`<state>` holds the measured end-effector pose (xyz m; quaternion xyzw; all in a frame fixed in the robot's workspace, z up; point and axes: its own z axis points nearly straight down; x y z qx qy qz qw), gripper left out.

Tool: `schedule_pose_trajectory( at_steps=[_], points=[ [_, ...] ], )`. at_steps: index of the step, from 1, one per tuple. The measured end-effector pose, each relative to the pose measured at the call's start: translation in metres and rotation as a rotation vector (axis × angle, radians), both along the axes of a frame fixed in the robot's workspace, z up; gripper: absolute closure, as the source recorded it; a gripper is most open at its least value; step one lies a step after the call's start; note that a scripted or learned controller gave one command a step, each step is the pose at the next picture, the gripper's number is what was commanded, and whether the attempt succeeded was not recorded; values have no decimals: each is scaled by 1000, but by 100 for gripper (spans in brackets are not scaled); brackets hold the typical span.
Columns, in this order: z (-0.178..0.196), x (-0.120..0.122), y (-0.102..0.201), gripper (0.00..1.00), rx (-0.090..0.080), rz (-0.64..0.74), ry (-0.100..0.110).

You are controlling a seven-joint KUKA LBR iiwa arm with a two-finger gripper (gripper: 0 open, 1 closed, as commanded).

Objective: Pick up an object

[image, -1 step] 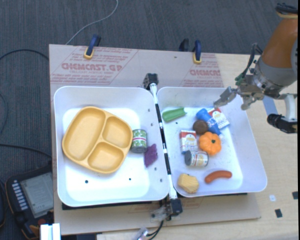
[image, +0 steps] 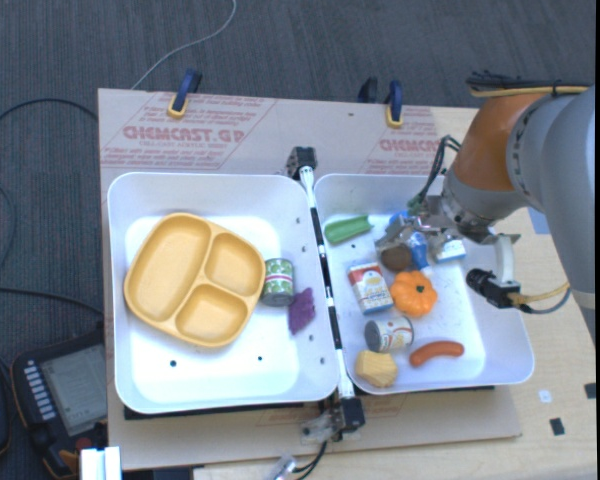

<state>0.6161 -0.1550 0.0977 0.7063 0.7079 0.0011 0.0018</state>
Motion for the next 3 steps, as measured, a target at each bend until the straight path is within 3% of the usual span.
schedule_pose_trajectory(
  at_steps=[1, 2, 3],
  points=[
    [8, -1, 0, 100, 0, 0, 3],
    [120, -33, 79, 100, 1, 1, 1],
    [120, -57, 128, 100, 1, 0, 5]
  ],
)
